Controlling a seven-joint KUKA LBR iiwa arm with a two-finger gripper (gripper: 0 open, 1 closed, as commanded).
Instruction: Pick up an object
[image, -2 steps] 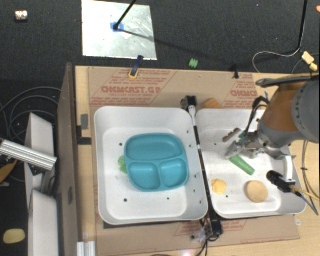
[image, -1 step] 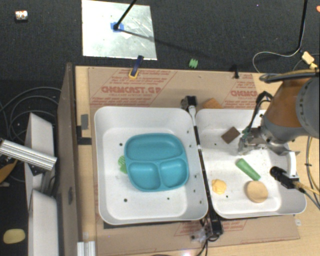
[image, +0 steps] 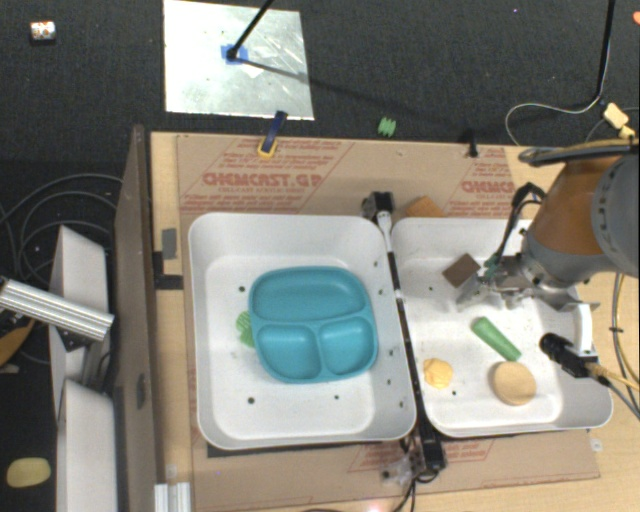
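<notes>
The gripper hangs low over the right bin, near its far left part; whether it is open or shut I cannot tell. Just beside it lies a brown block. Toward the near edge of the table lie a green stick, a yellow piece and a tan ball. The left bin carries a blue tray.
</notes>
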